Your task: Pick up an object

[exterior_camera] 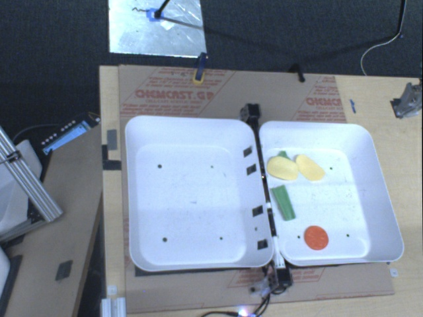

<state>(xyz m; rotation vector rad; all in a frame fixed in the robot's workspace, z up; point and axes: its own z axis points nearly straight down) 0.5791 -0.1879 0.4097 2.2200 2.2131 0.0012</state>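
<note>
A pale wooden bench (79,177) on dark carpet carries a printed cardboard sheet (172,91), and on that sit two shallow white plastic bins; whether the claw is apart or together I cannot tell, so the account starts at the right bin (380,177), nearest the arm's side.

All the candidates lie in this bin. A flat orange-red disc (316,237) sits at about 6 o'clock, well apart from the rest; it looks light and stiff, but thin, so it is probably awkward to pinch except across its edge. A green flat bar (283,202) lies at 8 o'clock, near the dividing wall; gripping across its narrow width seems best, though the wall may crowd one side. Two yellow rounded lumps (283,168) (309,168) lie just beside each other at 10 o'clock, likely light and smooth; their closeness could spoil a clean grasp.

Black clips (251,170) join the bins; the left bin (192,127) lies beyond; a silver foil square (157,17) lies at 11 o'clock.
</note>
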